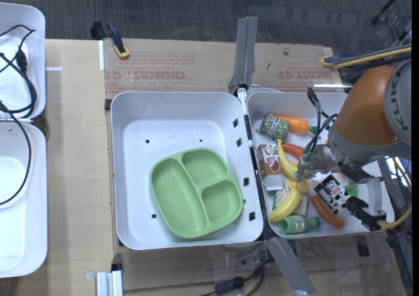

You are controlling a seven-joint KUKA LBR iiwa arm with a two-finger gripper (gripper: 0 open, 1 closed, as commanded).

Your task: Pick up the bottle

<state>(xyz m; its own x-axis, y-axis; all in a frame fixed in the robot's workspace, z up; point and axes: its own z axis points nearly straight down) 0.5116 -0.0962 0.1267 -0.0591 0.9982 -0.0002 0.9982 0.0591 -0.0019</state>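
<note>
Bottle: a small green bottle is seen lying on its side in the right bin, against the near wall, just below a banana.
Pincer: the pincer is lowered into the right bin, over the yellow fruit in the middle (well short of the bottle); how far it is opened cannot be told, and nothing can be made out in its grip.
Arm: the grey arm with its orange band is reached in from the right.
Right bin contents: a carrot with a green packet beside it lies at the far end, a brown packet at the left wall, a red sausage-like piece and a black-and-white toy to the right.
Left bin: a green compartment tray is laid in the left bin.
Table: both bins are set side by side on the table.
</note>
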